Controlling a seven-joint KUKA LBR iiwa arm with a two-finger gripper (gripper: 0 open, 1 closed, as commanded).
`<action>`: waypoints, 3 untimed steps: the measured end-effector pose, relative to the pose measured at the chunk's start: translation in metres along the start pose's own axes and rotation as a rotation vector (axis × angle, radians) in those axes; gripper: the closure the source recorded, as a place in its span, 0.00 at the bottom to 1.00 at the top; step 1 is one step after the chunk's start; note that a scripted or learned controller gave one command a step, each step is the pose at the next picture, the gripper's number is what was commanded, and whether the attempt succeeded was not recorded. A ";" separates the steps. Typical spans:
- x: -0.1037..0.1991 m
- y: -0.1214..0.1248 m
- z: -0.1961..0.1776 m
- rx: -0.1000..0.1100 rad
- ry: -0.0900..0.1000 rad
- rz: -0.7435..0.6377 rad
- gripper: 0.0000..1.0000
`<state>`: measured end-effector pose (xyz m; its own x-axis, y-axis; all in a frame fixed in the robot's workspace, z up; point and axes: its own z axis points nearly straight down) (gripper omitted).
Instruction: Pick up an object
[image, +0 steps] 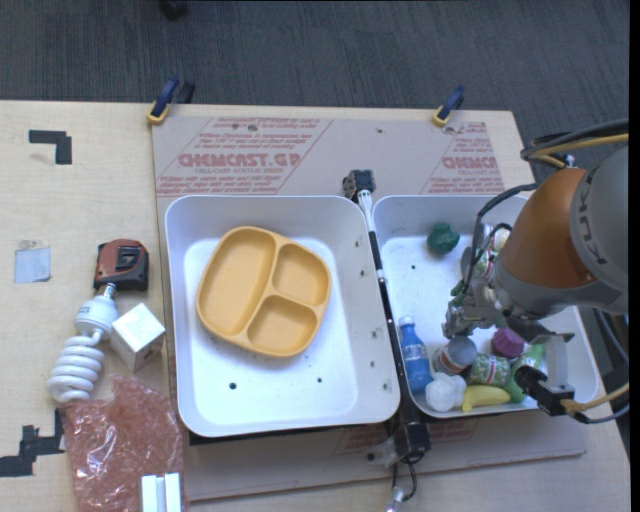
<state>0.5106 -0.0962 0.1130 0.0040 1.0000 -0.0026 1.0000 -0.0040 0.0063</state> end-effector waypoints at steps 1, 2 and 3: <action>0.000 0.000 0.000 0.000 0.000 0.000 0.00; 0.004 0.055 0.021 0.006 0.002 -0.006 0.00; 0.003 0.055 0.011 0.006 0.001 -0.008 1.00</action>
